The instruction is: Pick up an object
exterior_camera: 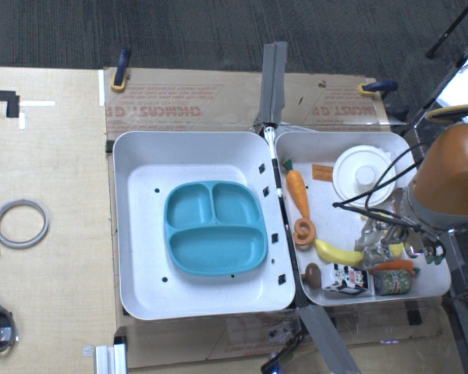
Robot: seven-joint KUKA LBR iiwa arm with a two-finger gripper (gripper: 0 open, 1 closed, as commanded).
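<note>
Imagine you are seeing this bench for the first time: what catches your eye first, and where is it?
The teal divided plate stands out, lying alone in the left white bin. Next comes the crowded right bin, where a carrot, a banana and a white lid lie. The arm's orange band hangs over its right side.

Around the blue divided plate (pixel 216 228), the left bin's (pixel 132 232) floor lies open on every side. Right of the plate, carrot (pixel 297 192), banana (pixel 337 251), white lid (pixel 363 174) and can (pixel 393 280) crowd the right bin (pixel 327 145).
</note>
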